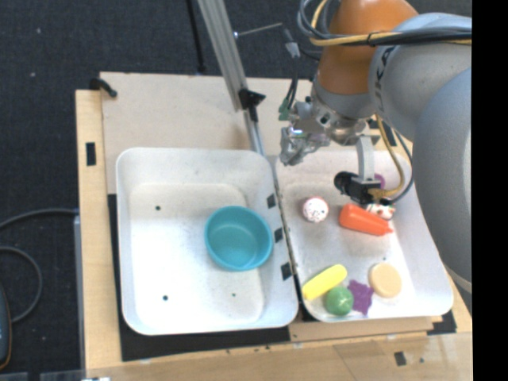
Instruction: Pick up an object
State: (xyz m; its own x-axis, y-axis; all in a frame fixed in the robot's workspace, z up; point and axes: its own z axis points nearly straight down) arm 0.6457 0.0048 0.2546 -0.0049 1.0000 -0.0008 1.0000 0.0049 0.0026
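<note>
Gripper (292, 151) sits at twelve o'clock of the right bin (425, 280); we cannot tell its state. We see a carrot (365, 220) at its four o'clock.

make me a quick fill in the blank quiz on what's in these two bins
1. The blue bowl sits in the ____ bin as the camera sees it.
2. The carrot lying in the right bin is ____ in colour.
3. The green ball lies right beside the ____ banana-shaped toy.
4. The gripper hangs over the ____ corner of the right bin.

Missing words: left; orange; yellow; far left
</note>
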